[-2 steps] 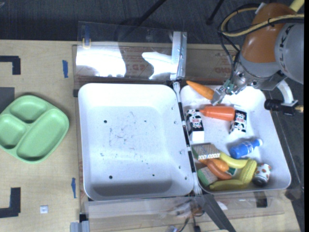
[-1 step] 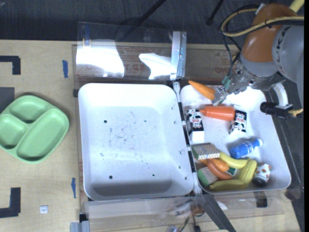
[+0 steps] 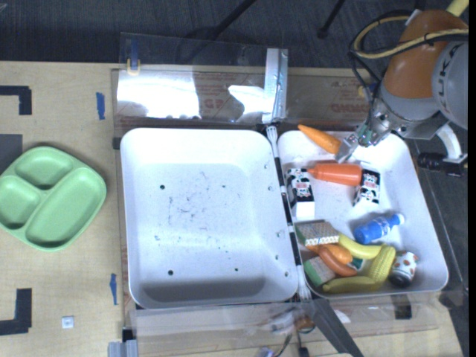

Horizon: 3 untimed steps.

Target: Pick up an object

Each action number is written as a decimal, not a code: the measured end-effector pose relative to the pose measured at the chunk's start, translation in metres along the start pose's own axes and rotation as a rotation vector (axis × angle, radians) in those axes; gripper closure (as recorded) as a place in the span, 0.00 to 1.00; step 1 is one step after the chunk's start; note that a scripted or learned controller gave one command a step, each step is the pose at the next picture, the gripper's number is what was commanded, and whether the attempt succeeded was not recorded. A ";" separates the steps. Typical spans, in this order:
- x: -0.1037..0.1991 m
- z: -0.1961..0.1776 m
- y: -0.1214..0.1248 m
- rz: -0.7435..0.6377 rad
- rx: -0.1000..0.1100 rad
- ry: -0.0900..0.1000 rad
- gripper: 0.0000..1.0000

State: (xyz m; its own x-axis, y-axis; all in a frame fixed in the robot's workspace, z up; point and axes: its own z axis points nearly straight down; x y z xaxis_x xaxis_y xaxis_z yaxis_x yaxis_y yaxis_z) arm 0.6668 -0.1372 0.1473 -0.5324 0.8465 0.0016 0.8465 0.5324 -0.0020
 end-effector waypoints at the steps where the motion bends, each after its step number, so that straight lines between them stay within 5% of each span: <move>1: 0.063 -0.050 0.039 0.090 0.002 0.001 1.00; 2: 0.025 0.024 -0.037 -0.114 -0.004 -0.004 1.00; 3: 0.115 -0.038 -0.011 0.033 -0.004 -0.002 1.00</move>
State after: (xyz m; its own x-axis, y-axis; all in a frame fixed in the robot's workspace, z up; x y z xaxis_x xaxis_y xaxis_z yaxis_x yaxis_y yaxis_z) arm 0.5963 -0.0453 0.1852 -0.5040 0.8637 -0.0009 0.8637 0.5040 0.0022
